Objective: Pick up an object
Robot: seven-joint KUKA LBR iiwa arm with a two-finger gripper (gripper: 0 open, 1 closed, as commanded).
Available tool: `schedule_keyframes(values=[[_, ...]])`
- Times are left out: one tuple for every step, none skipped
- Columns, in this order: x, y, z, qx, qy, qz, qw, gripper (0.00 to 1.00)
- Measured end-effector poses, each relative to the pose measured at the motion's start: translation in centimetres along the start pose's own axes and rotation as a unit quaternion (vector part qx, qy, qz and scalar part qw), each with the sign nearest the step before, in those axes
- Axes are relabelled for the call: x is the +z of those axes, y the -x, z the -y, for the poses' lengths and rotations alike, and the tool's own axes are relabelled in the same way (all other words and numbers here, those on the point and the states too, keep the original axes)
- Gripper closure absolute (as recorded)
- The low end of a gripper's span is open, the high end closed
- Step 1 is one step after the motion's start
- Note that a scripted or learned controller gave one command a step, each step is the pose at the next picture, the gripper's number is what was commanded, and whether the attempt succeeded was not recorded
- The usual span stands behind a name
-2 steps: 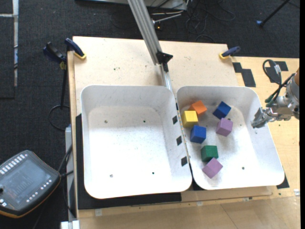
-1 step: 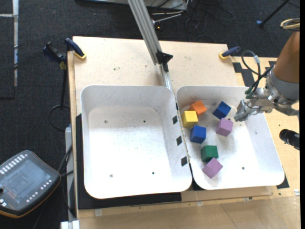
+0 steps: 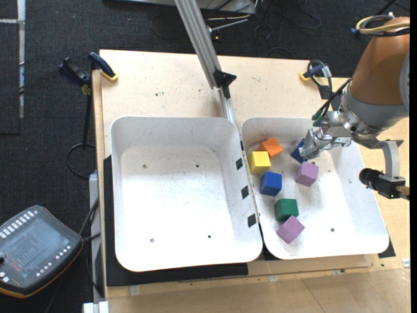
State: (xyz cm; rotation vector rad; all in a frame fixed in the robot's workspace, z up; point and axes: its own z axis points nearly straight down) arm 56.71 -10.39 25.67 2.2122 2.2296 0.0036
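Right of centre in the frame, my gripper (image 3: pixel 309 147) sat low in the right bin (image 3: pixel 365 230) over a dark blue block (image 3: pixel 298 153), whether spread or pinching I could not tell, so I judged nothing lifted yet.

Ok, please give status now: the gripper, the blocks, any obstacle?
Gripper low in right bin, on a dark blue block. Grasp unconfirmed. Purple block and orange block close beside.

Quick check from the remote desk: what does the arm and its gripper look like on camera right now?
The arm is grey with a broad, rounded orange band above the wrist and a pale looped cable on top. Thin dark cables run down to the gripper, a small silver-grey metal unit. A black fitting on a grey bracket sticks out beside the wrist.
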Motion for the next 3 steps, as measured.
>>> schedule_keyframes(values=[[-0.3, -5.4, -1.0, 0.000, 0.000, 0.000, 1.0000, 1.00], [1.1, -11.0, -2.2, 0.000, -0.001, 0.000, 1.0000, 1.00], [0.6, -16.3, -3.8, 0.000, 0.000, 0.000, 1.0000, 1.00]])
